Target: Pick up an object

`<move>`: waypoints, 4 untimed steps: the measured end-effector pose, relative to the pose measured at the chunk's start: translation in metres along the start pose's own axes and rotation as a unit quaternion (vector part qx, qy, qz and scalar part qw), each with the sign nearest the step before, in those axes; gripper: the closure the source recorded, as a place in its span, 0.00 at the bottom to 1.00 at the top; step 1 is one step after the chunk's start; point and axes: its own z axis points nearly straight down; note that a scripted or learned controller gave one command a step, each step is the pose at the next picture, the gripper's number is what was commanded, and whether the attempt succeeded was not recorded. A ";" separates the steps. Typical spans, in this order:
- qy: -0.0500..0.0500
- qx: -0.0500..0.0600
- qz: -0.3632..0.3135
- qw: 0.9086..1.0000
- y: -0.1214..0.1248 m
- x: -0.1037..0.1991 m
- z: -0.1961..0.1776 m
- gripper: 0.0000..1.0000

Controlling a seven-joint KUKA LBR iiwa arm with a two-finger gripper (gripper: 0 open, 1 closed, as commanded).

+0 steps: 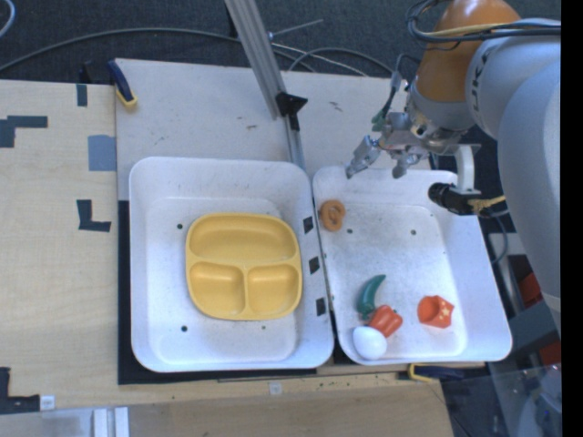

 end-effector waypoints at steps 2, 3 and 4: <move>-0.001 0.002 0.001 1.000 -0.006 -0.002 0.045 0.00; -0.001 -0.001 0.001 1.000 -0.005 -0.002 0.096 0.00; -0.001 -0.001 0.001 1.000 -0.005 -0.002 0.083 1.00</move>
